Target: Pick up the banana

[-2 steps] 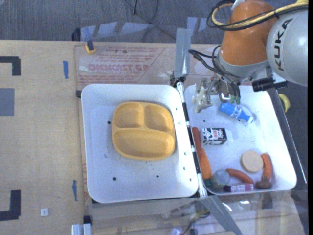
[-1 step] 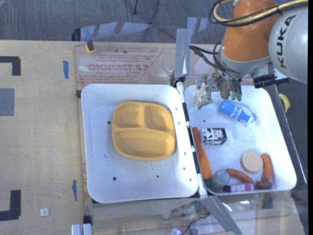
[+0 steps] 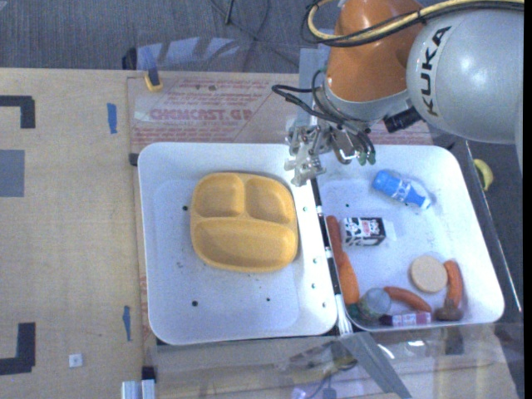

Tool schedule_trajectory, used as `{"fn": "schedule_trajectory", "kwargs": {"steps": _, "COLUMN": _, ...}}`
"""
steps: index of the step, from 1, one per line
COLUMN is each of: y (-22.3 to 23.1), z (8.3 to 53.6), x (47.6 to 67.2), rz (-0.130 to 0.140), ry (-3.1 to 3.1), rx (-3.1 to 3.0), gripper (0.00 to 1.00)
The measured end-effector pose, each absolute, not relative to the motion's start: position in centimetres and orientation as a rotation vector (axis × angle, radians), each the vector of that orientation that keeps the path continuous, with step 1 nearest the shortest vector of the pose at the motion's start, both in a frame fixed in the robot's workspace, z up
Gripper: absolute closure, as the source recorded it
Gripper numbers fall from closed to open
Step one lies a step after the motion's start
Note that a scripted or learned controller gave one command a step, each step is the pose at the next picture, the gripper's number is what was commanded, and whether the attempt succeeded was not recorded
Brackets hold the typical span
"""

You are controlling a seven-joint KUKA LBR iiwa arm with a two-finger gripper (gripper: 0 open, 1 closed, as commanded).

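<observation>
My gripper (image 3: 326,155) hangs over the far end of the divider between the two white bins, below the orange wrist band. Its metal fingers (image 3: 302,165) stand apart, open, with nothing between them. A small curved yellow piece (image 3: 483,173) shows just outside the right bin's (image 3: 465,181) right wall, partly under the arm; I cannot tell whether it is the banana. No other banana-shaped thing lies among the items in the right bin.
A yellow divided plate (image 3: 244,221) lies in the left bin (image 3: 166,289). The right bin holds a blue bottle (image 3: 401,188), a black-and-white carton (image 3: 364,230), a carrot (image 3: 342,260), a round biscuit (image 3: 429,274), sausages (image 3: 453,285), and a grey can (image 3: 378,301).
</observation>
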State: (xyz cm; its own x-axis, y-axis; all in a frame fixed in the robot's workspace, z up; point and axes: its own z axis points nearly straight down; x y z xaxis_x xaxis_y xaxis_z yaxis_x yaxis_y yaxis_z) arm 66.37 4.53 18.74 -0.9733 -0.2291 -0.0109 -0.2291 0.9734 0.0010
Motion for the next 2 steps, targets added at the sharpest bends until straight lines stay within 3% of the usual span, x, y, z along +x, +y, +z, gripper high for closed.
{"fn": "schedule_trajectory", "kwargs": {"steps": 2, "y": 4.7, "z": 21.3, "x": 66.8, "rz": 0.011, "ry": 3.088, "rx": -0.353, "gripper": 1.0}}
